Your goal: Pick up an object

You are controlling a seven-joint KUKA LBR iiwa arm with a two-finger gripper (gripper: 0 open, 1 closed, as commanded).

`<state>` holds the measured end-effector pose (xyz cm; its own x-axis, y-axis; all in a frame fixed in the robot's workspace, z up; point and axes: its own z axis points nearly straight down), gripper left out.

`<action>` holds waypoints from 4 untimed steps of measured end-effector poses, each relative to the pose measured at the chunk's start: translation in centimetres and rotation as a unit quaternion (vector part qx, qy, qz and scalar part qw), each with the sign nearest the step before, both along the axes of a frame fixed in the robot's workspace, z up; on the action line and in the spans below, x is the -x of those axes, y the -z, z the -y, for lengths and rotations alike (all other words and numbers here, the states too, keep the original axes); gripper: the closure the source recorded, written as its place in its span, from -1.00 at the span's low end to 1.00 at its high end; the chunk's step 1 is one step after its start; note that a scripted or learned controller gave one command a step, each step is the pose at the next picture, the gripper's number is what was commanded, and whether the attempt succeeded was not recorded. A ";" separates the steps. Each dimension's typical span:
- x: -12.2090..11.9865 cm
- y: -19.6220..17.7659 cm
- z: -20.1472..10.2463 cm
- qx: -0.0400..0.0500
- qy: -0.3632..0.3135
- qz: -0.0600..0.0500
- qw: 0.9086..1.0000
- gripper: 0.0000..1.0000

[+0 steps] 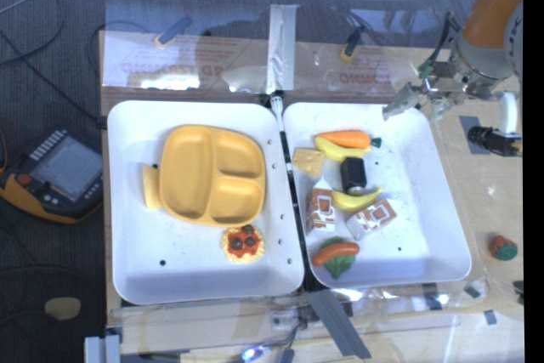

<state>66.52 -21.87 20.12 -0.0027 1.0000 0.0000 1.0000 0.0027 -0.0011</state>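
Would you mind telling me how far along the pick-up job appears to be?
Nothing looks done yet: the carrot, bananas and other toys lie in the right bin. In hand: the tool sits at that bin's far rim, with nothing seen between its fingers. Left: descend, grasp and lift one object.

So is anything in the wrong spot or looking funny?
Yes. A small orange and green toy lies on the bench outside the right bin, while the other toy food sits inside the bins.

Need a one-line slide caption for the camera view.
Arm's gripper hovers at the right bin's far corner; toy food untouched, yellow tray in left bin.
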 end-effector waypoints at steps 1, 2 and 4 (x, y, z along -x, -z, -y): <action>-1.0 9.5 -5.0 0.001 0.001 0.011 1.000 -1.00; -1.0 8.5 -5.0 0.004 0.000 0.011 1.000 1.00; 4.7 -1.4 -10.7 0.000 -0.130 0.001 0.991 1.00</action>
